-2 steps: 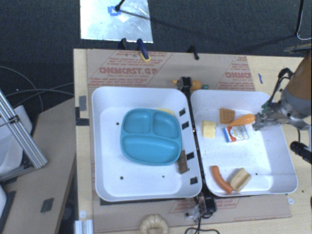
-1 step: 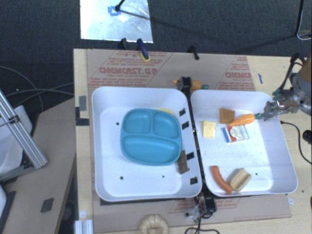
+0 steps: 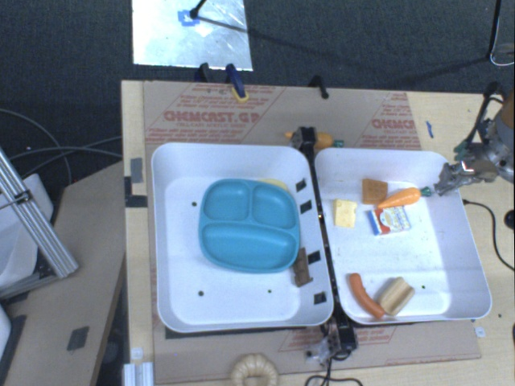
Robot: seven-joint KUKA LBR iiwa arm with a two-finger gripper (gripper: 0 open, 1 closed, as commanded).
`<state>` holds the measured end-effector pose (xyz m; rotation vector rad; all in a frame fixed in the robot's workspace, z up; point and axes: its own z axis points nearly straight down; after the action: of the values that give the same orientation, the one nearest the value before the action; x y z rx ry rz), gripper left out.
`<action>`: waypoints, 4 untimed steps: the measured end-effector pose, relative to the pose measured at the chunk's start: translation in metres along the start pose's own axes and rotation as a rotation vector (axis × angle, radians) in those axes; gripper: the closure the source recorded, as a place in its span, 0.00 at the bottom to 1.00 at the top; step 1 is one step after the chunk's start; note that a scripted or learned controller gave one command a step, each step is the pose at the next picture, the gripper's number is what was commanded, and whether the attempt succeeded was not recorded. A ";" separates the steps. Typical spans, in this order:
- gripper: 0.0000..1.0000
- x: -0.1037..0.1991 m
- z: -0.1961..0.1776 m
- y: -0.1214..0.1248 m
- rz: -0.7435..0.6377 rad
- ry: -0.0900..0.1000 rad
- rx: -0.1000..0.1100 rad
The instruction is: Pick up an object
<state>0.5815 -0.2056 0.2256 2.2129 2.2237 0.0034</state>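
Two shallow white bins sit side by side on the bench. The left bin (image 3: 173, 215) holds a blue divided plate (image 3: 249, 225) with three compartments, and a small brown piece (image 3: 302, 268) lies just beside the plate's lower right corner.

The right bin (image 3: 459, 248) holds the loose things. A carrot (image 3: 400, 199), orange and tapered, lies tilted near the bin's upper middle, its narrow end pointing toward the right rim. Its thick end touches a tan cracker-like square (image 3: 374, 190). Just below the carrot is a small white packet with red and blue print (image 3: 392, 220), and to the left of that a pale yellow cheese cube (image 3: 345, 213). Near the bottom edge a reddish sausage (image 3: 365, 295) lies beside a beige bread-like block (image 3: 395, 294), the two touching.

The gripper (image 3: 445, 185) reaches in over the right rim of the right bin, its tip just beside the carrot's narrow end. It is too small and blurred here to tell how it is set, or whether it touches the carrot
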 end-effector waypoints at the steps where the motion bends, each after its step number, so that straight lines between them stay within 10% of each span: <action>1: 1.00 0.060 0.000 0.004 -0.005 0.003 0.003; 4: 1.00 0.202 0.009 -0.018 -0.003 0.003 0.004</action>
<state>0.5626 -0.0042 0.2165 2.2130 2.2299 0.0023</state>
